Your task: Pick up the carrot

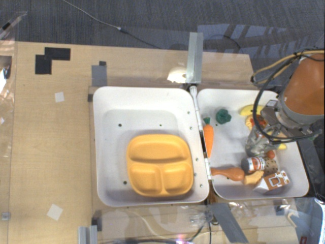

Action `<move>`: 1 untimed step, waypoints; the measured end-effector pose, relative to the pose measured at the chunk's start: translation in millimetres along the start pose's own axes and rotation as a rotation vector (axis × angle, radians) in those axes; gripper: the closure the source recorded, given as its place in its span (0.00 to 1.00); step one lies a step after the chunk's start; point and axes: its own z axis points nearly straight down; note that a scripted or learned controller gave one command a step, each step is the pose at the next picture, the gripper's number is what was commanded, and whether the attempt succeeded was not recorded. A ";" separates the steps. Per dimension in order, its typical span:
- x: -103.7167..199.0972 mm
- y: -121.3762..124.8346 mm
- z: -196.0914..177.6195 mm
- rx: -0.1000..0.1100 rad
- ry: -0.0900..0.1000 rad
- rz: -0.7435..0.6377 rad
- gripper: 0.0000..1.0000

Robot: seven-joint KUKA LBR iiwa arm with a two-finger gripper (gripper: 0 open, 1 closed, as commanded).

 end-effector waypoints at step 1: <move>-76.8 -45.4 -26.5 -0.006 0.005 0.006 1.00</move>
